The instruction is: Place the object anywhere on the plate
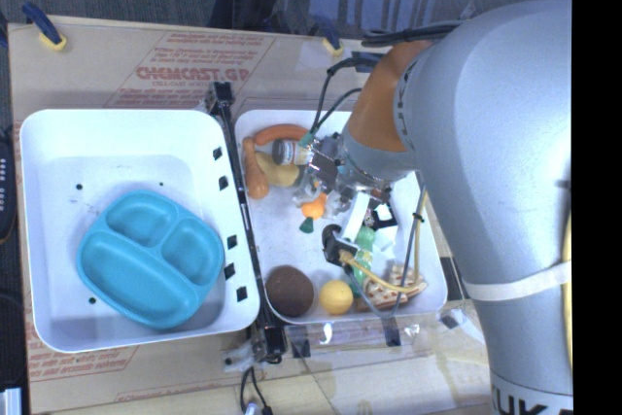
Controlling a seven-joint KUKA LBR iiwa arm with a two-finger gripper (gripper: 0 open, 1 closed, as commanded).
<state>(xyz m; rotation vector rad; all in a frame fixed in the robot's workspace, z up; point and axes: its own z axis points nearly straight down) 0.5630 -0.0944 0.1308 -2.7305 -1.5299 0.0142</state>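
A blue three-compartment plate [149, 257] lies in the left bin [58, 146] with nothing on it. My gripper [335, 185] hangs low over the middle of the right bin [428, 272], above a small orange and green toy carrot [311, 208]. Close to its left lie an orange sausage [277, 133], a yellow banana-like piece [276, 173] and a tan piece [256, 172]. At the bin's front sit a brown ball [290, 291], a yellow lemon [336, 296] and a waffle-cone toy [394, 287]. The arm hides the bin's right side.
A black hinge strip [233, 185] runs between the two bins. Cables loop from the wrist over the right bin's back. A green piece [363, 241] lies under the wrist. Cardboard covers the bench behind the bins.
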